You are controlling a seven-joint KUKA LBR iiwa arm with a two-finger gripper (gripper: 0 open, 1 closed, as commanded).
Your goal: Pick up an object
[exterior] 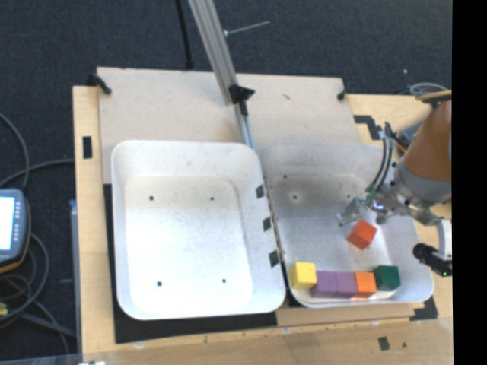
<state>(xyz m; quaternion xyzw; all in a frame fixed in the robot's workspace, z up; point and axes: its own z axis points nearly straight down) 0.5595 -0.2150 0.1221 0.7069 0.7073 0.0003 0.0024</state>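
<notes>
An orange-red block (363, 234) sits tilted on one corner in the right bin (304, 181), toward that bin's right wall and a little above its near edge. The gripper (370, 207) hangs just above the block, its metal fingers (351, 213) pointing down toward the block's upper side; whether they touch it, or are spread or pressed together, I cannot tell from this angle. The grey arm (426, 166) with its orange band comes in over the bin's right rim.

Along the near wall of the same bin lies a row of blocks, touching one another: a yellow block (304, 274) at the left end, then a purple block (336, 283), an orange block (366, 282), and a green block (387, 277) at the right end. The tilted block lies apart from this row, above its right half.

The left bin (186, 230) sits just beside the right one on the surface (175, 101), their rims meeting at the middle. A slanted metal rail (215, 40) rises from the far edge of the surface.
</notes>
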